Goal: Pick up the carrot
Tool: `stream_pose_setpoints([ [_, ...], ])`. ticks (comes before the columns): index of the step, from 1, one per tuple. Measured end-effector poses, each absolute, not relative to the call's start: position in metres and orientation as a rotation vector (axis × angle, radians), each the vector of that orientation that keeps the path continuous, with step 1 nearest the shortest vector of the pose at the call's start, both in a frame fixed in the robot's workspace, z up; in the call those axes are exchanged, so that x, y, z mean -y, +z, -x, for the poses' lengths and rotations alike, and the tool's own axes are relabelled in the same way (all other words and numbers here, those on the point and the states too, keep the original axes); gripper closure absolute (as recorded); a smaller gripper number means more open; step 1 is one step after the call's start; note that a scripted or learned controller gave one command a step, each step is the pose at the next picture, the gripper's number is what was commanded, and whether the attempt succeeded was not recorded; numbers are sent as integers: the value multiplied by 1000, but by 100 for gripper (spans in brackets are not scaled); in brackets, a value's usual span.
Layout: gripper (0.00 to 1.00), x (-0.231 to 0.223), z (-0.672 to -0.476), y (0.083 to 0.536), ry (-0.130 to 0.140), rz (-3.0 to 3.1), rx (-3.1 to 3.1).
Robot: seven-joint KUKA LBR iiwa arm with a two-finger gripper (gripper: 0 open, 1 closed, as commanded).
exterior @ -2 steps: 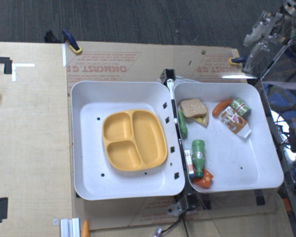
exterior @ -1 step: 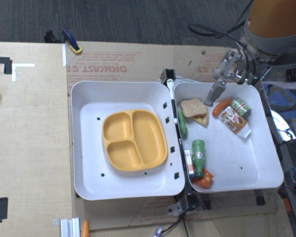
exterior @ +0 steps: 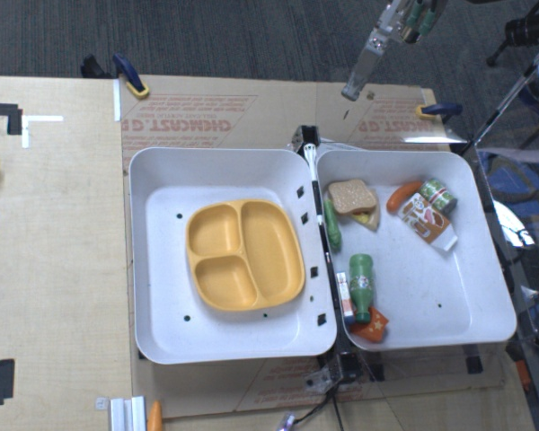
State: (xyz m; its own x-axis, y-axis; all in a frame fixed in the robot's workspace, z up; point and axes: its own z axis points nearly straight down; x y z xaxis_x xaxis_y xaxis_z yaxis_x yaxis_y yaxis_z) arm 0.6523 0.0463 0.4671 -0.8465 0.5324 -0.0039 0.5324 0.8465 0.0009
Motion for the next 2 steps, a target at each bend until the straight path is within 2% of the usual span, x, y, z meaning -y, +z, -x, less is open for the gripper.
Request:
stream_pose_setpoints([
  [1,100,-46,-654,476,-4,-865,-3011],
  [2,0,-46,-654,476,-4,-866,-3011],
])
